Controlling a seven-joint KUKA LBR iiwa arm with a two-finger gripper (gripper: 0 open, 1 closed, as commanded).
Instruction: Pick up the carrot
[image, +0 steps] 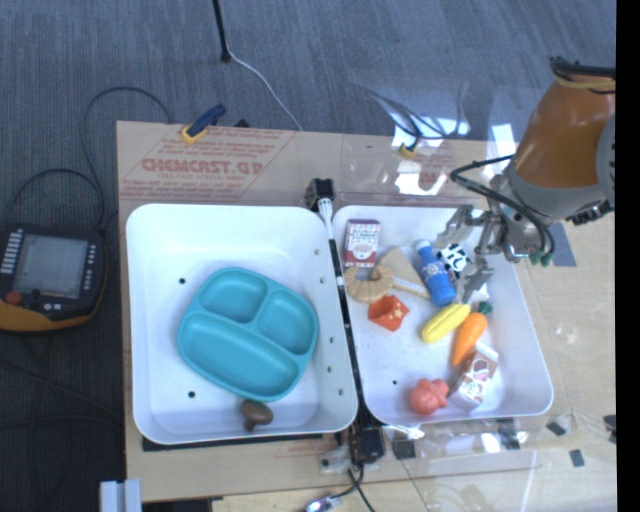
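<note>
Gripper (478, 262), fingers spread and holding nothing, hovers in the right bin (535, 370) just above the carrot (467, 338).

You can read red print, "CHEMCAST GP", on the brown protective sheet (205, 165) along the bench's far edge, behind the left bin. The small carton (362, 243) carries printing too small to read.

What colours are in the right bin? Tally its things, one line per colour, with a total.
Red-and-white cartons: 2
Tan toy: 1
Red toy: 1
Blue bottle: 1
Black-and-white toy: 1
Yellow toy: 1
Orange carrot: 1
Pink toy: 1
Total: 9
</note>
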